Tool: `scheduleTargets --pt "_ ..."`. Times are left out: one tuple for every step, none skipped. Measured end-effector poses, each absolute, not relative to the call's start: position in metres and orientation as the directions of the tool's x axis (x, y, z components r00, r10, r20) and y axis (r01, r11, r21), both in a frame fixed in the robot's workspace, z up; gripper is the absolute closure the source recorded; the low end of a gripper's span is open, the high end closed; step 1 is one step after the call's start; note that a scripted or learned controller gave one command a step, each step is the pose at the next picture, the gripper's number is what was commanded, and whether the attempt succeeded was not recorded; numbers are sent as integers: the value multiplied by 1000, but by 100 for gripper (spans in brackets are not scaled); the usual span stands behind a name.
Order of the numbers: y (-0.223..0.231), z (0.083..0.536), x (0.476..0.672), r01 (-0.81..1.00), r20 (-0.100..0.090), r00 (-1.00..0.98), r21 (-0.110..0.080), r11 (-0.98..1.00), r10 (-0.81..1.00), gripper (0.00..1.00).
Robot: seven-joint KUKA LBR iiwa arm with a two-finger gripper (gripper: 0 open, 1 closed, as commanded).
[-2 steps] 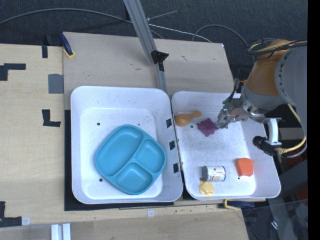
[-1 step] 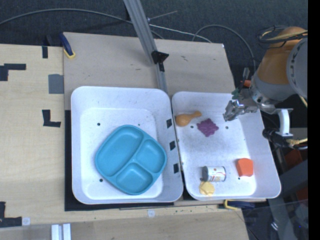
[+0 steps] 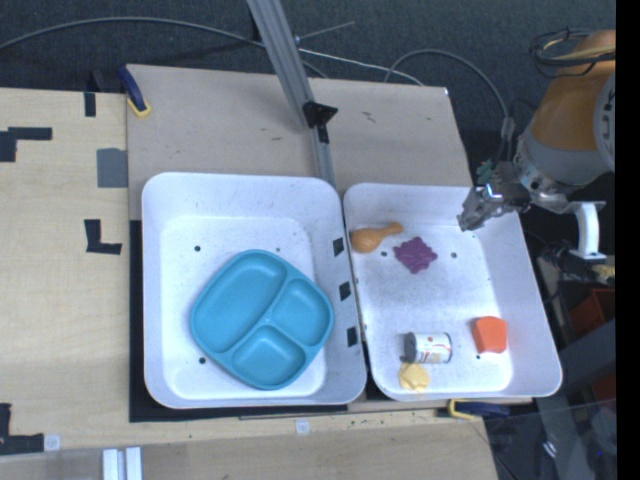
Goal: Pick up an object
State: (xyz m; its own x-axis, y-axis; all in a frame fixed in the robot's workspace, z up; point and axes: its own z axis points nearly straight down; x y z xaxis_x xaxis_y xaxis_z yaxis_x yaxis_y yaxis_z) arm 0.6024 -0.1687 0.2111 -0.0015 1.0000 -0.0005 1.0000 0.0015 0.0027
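Pale wooden bench (image 3: 60, 288) on dark carpet, cables trailing at the far side. Your left bin (image 3: 165, 268) has a blue divided plate (image 3: 262, 319). Right bin (image 3: 520, 298) holds a tan drumstick toy (image 3: 375, 236), purple piece (image 3: 415, 255), orange block (image 3: 489, 335), small can (image 3: 428, 348) and yellow toy (image 3: 413, 376). The gripper (image 3: 478, 214) hangs over that bin's far right corner, right of the purple piece, nothing between its fingers; can't tell if the jaws are open.

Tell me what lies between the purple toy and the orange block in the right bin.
Bare white bin floor. In the camera view nothing lies between the purple toy and the orange block.
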Motion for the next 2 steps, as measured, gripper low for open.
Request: scheduleTargets --pt "-172 256 608 1000 -1 -2 4 2 1000 100" --pt "-122 261 608 1000 2 -6 0 6 1000 100"
